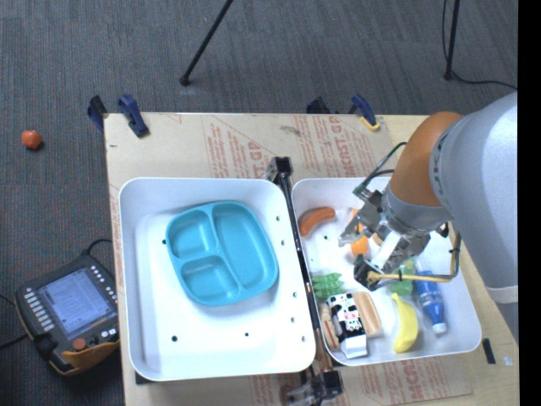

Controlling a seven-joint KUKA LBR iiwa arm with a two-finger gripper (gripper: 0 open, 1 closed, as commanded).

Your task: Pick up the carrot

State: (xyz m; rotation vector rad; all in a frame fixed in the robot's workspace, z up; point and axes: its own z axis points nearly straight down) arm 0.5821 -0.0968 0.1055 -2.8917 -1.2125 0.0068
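Over the right bin point(470, 332), the claw point(365, 245) is pinching the carrot point(361, 245), fingers closing around it.

Two bins point(135, 227), one tray point(221, 252)

- The big grey arm point(486, 193) comes in from the right side of the frame.
- Its orange band point(418, 169) sits above the wrist.
- The gripper point(369, 248) points down and left, right of the middle.
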